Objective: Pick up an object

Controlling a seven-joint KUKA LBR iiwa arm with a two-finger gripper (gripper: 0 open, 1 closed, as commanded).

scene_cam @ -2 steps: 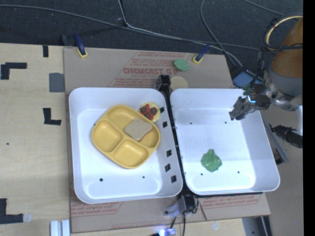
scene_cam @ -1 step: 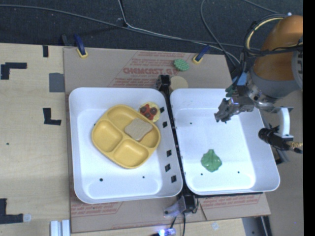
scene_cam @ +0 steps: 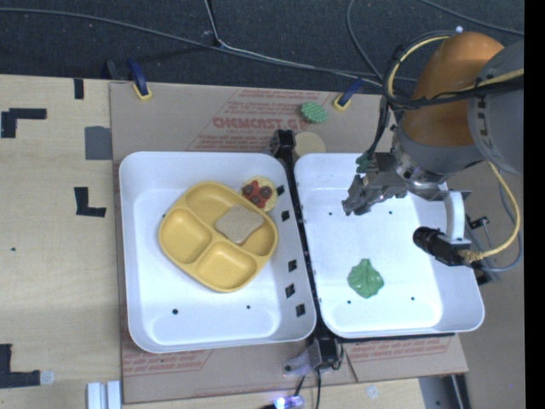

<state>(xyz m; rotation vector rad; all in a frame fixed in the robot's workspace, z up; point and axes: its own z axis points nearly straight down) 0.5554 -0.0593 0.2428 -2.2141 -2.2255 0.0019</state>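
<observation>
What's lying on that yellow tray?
The yellow tray carries a tan bread slice across its compartments and a small red item at its far corner. The tray surface beneath the bread is covered.

Only readable print is on the cardboard sheet (scene_cam: 204, 122) under the bins: red lettering along its top strip, above the left bin (scene_cam: 140, 228). It sits upside down to the camera and is blurred. It looks like one bold word with smaller lines beneath, but I can't make out the letters. More faint red print shows on the cardboard's bottom edge, also illegible. No labels or numbers readable on the bins, the yellow tray (scene_cam: 183, 237) or the arm (scene_cam: 451, 92).
</observation>
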